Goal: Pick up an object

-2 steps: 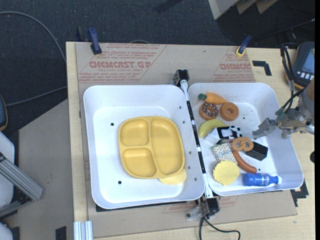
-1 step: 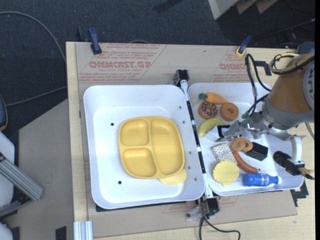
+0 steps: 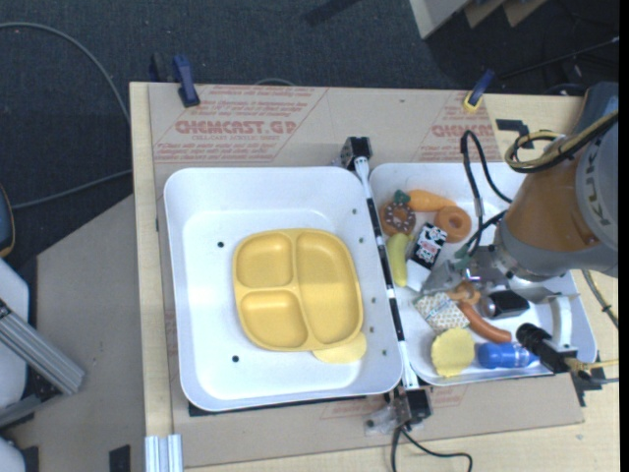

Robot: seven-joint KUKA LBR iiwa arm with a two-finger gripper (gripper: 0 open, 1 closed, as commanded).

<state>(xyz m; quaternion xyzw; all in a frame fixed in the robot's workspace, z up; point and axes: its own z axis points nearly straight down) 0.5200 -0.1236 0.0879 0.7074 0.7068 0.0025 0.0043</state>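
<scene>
Yellow plastic dominates my view: a divided yellow plate [image 3: 295,290] sits alone in the left bin [image 3: 197,214], with a pale yellow disc [image 3: 342,350] poking out from under its near corner. That bin has plenty of open floor around the plate.

Everything I could pick is crowded into the right bin [image 3: 580,332]. Against the dividing wall lies a pale yellow-green piece [image 3: 395,260]; beside it are a small black-and-white box [image 3: 428,244], an orange ring [image 3: 454,221] and an orange carrot-like toy [image 3: 425,201]. Nearer to me are a patterned square [image 3: 441,312], an orange sausage shape [image 3: 482,321], a yellow lump [image 3: 452,350] and a blue bottle [image 3: 503,356].

My end effector [image 3: 454,275] is down among this clutter, just above the patterned square and the sausage shape. I cannot tell how it is set, or whether anything is caught in it; the wrist hides the tip.

I judge room here as tight: objects touch each other, and the divider and near rim crowd any approach.
</scene>
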